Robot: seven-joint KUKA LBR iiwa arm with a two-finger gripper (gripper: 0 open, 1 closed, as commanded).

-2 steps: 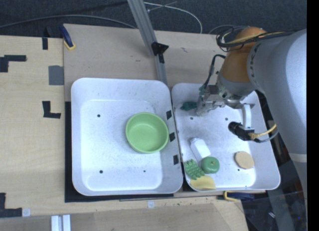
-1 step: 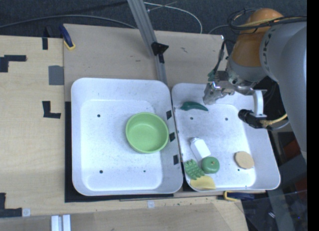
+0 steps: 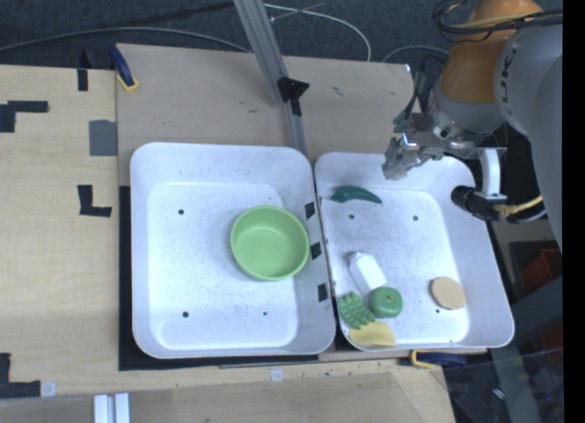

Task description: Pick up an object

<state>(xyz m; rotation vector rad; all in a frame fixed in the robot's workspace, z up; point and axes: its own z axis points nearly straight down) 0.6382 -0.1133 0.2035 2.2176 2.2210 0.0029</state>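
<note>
Two shallow white bins sit side by side on the bench, the left bin a little wider in the frame than the right bin. In the left one a light green bowl rests open side up, right of that bin's middle and near the seam between the two.

Most of the small things lie in the right bin. A dark green curved piece, leaf-like in shape, lies near its upper left corner. Lower down, a small white bottle lies on its side, tilted. Just below it sits a round green knob-like object, with a ridged green piece to its left and a yellow piece against the bin's lower rim. A tan round disc lies apart from these, toward the lower right of the bin.

From the upper right of the frame the grey arm with its orange band reaches in. Its gripper hangs over the upper rim of the right bin, above and to the right of the dark green piece and apart from it. Nothing sits between its fingers, though whether they stand apart or together I cannot tell from here.
</note>
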